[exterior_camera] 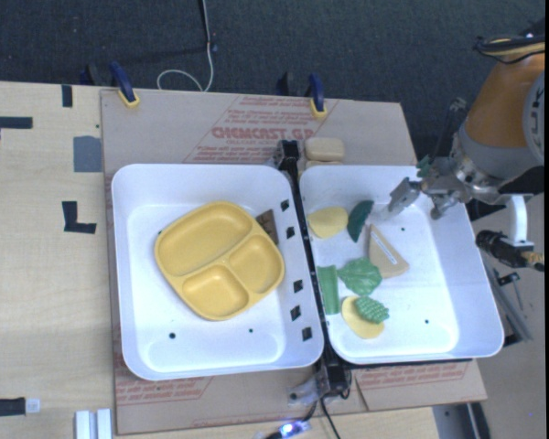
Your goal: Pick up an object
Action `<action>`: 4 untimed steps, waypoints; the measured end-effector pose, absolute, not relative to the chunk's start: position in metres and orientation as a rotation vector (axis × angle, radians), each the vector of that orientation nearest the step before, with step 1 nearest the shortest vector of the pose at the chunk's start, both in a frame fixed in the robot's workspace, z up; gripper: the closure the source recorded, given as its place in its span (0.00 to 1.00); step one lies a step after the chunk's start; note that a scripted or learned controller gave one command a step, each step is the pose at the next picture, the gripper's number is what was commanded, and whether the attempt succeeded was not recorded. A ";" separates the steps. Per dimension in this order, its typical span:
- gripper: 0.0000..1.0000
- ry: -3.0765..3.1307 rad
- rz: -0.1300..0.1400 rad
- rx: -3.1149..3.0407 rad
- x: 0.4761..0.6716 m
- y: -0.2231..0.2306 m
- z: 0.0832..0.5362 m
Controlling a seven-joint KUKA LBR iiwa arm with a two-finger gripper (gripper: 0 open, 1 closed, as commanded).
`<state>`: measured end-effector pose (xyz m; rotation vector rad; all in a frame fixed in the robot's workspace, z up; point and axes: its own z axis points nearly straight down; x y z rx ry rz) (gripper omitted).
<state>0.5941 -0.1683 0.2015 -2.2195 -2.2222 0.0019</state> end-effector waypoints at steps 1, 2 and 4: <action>0.00 -2.224 -0.001 -2.222 0.597 -0.143 0.097; 0.00 -2.222 -0.003 -2.226 0.517 -0.122 0.086; 0.00 -2.234 -0.010 -2.219 0.672 -0.037 0.336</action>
